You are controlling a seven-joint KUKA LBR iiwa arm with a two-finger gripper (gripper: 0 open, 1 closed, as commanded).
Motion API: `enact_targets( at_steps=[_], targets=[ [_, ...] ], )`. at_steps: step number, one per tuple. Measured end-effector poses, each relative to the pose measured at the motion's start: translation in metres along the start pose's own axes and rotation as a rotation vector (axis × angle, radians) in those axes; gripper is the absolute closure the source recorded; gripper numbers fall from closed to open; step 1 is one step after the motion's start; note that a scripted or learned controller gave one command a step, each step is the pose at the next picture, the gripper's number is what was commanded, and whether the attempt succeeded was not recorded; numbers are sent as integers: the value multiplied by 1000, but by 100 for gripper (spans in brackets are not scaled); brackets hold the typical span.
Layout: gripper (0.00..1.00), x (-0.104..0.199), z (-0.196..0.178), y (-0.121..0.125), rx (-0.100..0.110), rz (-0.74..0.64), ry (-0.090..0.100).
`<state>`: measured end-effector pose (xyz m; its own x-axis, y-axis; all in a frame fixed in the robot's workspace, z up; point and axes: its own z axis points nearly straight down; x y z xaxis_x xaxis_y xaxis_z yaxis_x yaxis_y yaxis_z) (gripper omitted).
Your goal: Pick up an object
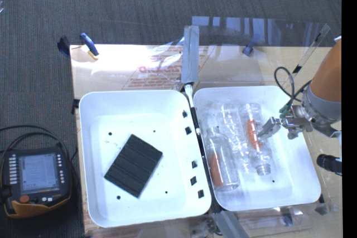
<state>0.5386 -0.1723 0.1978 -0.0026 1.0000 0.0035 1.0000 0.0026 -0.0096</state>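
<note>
Approach step: the two-finger gripper (271, 126) – finger state cannot be told – hovers at 3 o'clock of the clear plastic bottle with orange insert (255, 139). Next: descend, straddle it.

A flat black ribbed rectangular block (134, 165) lies at a slant on the floor of the left white bin (89, 120). In the right white bin (301, 187), clear plastic bottles with orange inserts (254, 139) lie side by side on their sides.
</note>
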Motion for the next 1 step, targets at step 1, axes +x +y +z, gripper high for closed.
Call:
enact_targets(
  at_steps=[1],
  targets=[
    [0, -14, 111, 47, -9, -38, -3]
  ],
)
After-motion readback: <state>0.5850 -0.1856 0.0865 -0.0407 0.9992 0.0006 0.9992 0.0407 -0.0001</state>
